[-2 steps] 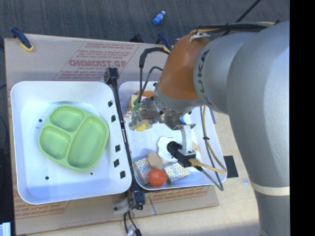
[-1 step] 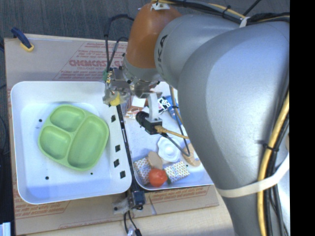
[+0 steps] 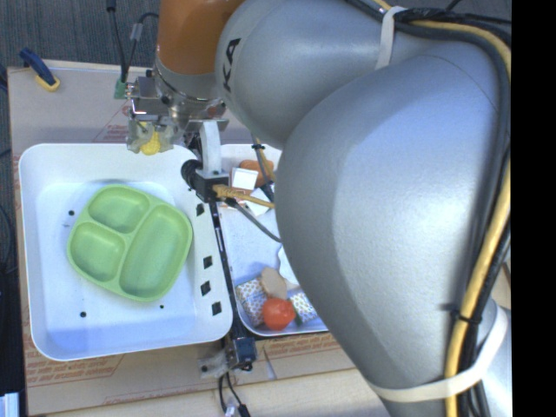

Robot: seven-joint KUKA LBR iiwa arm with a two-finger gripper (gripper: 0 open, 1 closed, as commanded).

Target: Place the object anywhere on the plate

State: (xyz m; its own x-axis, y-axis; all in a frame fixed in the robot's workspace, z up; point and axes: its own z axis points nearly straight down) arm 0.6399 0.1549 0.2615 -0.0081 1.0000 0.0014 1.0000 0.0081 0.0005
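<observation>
A green divided plate lies in the left white bin, toward its middle. My gripper hangs over the bin's far edge, above and behind the plate. A small yellow object sits between its fingers, so the gripper is shut on it. The grey arm with its orange band reaches in from the right and covers much of the right bin.
The right bin holds a red ball, a patterned blue-and-white item, a beige piece and an orange and white item near its far end. A blue clamp lies on the bench at far left.
</observation>
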